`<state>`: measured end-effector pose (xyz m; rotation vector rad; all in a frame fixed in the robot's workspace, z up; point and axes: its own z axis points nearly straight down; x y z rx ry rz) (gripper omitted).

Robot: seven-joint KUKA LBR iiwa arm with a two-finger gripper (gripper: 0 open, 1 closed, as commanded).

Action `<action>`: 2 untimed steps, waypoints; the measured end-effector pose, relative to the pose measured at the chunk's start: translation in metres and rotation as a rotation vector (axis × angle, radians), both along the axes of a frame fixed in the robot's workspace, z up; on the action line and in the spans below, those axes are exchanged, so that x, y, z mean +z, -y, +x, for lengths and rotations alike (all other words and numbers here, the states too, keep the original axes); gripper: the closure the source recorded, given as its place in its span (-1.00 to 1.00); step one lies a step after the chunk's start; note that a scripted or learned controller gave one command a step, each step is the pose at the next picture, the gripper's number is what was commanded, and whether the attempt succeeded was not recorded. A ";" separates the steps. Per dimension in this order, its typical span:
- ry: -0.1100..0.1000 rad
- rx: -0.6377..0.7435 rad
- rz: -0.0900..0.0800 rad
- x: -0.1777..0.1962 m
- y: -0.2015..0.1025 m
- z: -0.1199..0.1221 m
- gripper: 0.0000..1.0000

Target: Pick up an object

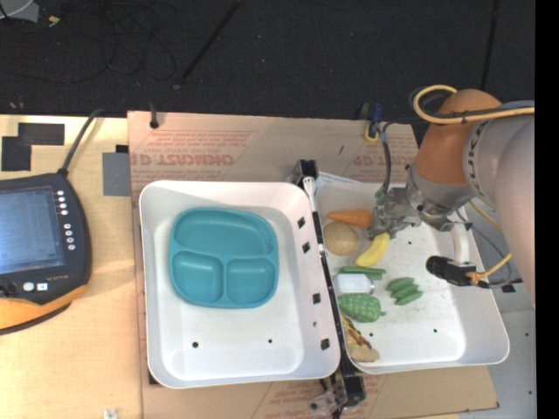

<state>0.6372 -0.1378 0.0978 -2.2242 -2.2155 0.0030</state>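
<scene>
The right bin [454, 339] holds several toy foods along its left side. An orange carrot [351, 218] lies at the back, with a tan potato [342, 239] just in front of it and a yellow banana [374, 250] to the right of the potato. My gripper [385, 217] reaches in from the right and hangs low at the banana's upper end, beside the carrot's tip. Green pea pods [403, 290], a green leafy piece [360, 307], a white and green item [355, 280] and a hot dog [360, 340] lie nearer the front.
The left bin [218, 356] holds a teal divided plate [224, 257]. A black clip and cable [451, 271] hang off the arm over the right bin. A teach pendant [39, 238] rests on the bench at far left. The right bin's front right floor is bare.
</scene>
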 end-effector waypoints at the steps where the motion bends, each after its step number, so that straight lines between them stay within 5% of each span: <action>1: 0.002 0.008 0.003 0.058 -0.052 -0.041 1.00; 2: 0.002 0.006 0.001 0.092 -0.084 -0.060 1.00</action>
